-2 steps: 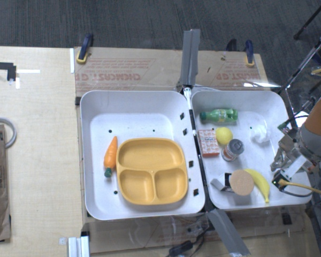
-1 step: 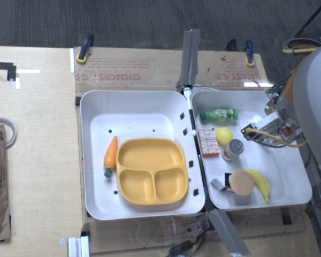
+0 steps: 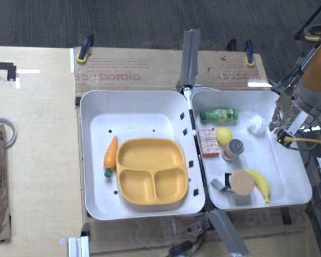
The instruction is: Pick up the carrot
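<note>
The carrot [image 3: 111, 154] lies in the left bin, well apart from the gripper [image 3: 282, 125] (finger state unreadable).

Arm [image 3: 314, 76] enters from right edge, orange band above wrist visible. Wrist bent down and toward left. Tool [image 3: 281, 123] hangs low at right side, cables running along it.

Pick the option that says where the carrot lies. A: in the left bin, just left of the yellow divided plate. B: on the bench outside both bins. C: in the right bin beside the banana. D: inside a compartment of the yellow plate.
A: the carrot lies on the floor of the left bin, against the left edge of the yellow divided plate, green end toward the camera.
</note>
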Available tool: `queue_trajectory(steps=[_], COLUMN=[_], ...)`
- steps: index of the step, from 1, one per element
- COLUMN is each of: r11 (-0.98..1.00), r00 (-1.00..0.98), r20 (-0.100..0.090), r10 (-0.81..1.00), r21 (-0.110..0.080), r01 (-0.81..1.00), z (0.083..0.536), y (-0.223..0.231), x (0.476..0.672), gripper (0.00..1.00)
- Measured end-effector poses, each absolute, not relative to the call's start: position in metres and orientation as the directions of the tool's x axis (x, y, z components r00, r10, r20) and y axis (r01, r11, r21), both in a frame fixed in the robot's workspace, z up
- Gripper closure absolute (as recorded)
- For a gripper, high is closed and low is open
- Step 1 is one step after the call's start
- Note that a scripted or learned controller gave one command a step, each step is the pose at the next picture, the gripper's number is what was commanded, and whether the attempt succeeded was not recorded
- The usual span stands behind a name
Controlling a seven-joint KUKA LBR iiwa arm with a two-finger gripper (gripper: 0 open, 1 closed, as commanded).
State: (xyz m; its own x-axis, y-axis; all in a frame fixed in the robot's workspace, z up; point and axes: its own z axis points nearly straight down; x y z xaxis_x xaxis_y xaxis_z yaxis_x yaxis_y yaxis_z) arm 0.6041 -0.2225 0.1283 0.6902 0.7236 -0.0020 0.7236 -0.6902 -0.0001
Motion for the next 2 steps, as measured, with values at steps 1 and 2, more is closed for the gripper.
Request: queue_trajectory(steps=[1, 2], r11=[-0.684, -0.561], r00=[0.684, 0.561], r20=[0.009, -0.001], r10=[0.730, 0.828], r21=[-0.003, -0.003], r01=[0.730, 0.828], z=[0.129, 0.159], y=[-0.214, -0.217], x=[0.608, 0.528], gripper=[0.00, 0.00])
